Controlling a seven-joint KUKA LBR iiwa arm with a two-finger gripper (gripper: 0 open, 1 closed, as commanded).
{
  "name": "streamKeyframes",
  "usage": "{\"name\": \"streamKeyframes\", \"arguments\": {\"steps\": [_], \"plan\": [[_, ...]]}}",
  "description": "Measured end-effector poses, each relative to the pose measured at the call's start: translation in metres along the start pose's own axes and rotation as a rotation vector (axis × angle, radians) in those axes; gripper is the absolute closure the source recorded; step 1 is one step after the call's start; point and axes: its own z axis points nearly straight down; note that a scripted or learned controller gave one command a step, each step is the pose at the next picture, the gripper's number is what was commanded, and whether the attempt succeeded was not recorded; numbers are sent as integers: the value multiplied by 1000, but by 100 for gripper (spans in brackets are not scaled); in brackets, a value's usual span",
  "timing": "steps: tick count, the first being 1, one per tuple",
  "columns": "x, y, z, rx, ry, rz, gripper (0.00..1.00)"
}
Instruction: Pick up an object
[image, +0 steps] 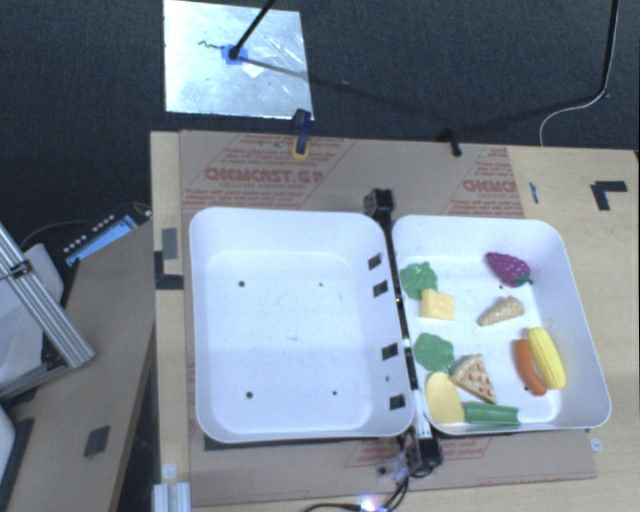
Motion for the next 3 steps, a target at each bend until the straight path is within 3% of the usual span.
{"name": "streamKeyframes", "arguments": {"steps": [1,3], "plan": [[-34,30,0,-1,-1,0,100],[-37,-80,-2,-1,1,-1,100]]}}
